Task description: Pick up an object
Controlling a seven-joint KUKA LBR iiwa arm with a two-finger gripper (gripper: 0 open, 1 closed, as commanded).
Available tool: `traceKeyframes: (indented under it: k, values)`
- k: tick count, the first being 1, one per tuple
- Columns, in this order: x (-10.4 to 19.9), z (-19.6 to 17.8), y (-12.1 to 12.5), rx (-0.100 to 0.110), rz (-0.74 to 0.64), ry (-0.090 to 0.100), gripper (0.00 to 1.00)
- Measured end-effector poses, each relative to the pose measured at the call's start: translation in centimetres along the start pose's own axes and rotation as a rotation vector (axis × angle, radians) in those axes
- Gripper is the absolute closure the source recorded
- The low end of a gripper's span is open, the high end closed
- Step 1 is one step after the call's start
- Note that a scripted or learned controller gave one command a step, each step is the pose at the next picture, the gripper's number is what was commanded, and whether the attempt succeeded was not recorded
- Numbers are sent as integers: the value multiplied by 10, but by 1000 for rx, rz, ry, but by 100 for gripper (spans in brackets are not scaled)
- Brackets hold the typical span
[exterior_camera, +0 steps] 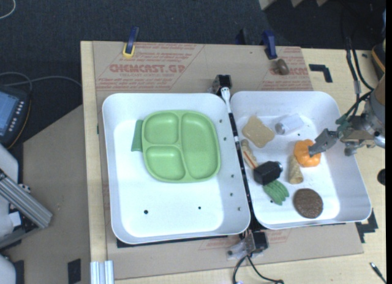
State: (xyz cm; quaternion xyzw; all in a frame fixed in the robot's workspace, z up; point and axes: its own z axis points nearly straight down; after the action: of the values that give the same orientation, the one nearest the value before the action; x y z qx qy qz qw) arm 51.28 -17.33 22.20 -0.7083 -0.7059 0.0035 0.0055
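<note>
Orange obj [305, 153] at 3 o'clock in rt bin [352, 179], tool [320, 147] angled onto it for pickup, grip state can't tell.

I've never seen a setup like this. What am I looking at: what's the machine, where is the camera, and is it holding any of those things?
One camera looks down at a slant on a bench with two white bins. The left bin holds a green divided plate. The right bin holds small items: a tan sponge, an orange object, a black block, a green toy, a brown disc. The robot arm reaches in from the right; its gripper sits at the orange object. A grasp can't be confirmed.
</note>
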Motion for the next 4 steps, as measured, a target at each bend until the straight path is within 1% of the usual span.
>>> traceKeyframes:
  k: [1,2,3,4]
  values:
    - [0,-7,3,-13,-3,-3,0]
    - [-1,54,9,-6,-3,0,0]
    - [-1,117,2,-5,-3,1,0]
    - [0,139,2,-8,-3,-1,0]
